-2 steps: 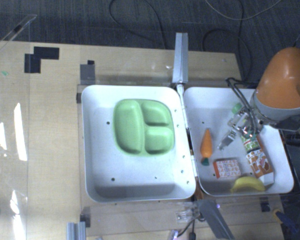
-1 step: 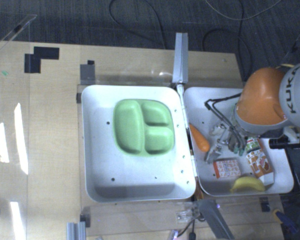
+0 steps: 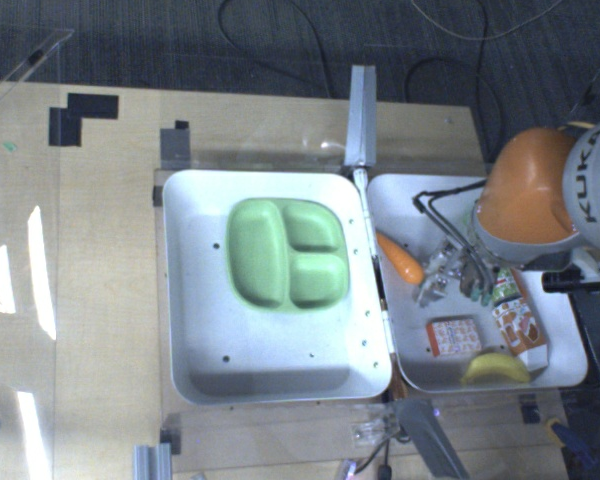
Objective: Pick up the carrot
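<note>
The carrot (image 3: 400, 258) is orange and lies slanted on the floor of the right bin (image 3: 410, 358), close to its left wall. My gripper (image 3: 442, 274) hangs just right of the carrot's lower end, its metal fingers pointing down-left toward the bin floor. Nothing shows between the fingers, and the carrot lies apart from them. The arm's orange band (image 3: 525, 200) hides the bin's upper right part.
A green divided plate (image 3: 285, 251) sits in the left bin (image 3: 200, 368). In the right bin lie a red-and-white packet (image 3: 453, 336), a banana (image 3: 497, 369) at the front wall, and a brown snack packet (image 3: 518, 323). A black cable loops near the arm.
</note>
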You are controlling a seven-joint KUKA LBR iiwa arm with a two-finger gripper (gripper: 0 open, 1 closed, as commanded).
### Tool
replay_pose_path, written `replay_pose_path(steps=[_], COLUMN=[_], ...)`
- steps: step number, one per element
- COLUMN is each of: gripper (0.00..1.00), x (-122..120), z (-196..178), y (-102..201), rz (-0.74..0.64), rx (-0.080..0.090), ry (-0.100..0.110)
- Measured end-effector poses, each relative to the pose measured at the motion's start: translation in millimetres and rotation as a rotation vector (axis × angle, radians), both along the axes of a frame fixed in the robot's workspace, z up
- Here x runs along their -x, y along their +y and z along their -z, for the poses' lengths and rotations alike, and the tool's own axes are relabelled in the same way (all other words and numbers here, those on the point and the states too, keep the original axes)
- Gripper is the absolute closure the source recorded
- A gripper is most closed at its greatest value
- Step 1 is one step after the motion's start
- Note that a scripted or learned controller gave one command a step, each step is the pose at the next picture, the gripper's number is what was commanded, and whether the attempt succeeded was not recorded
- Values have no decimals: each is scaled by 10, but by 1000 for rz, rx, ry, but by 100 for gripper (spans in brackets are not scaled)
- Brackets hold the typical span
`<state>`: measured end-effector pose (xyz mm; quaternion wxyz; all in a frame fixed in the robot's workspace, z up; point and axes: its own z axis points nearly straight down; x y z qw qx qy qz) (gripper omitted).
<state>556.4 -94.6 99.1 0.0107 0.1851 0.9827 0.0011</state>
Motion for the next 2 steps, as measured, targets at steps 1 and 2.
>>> replay_pose_path(steps=[1,2], gripper=[100,0], x=[-397,-398], z=[-614,-615], y=[604,605], rz=[9,9], rx=[-3,-3], ry=[14,14])
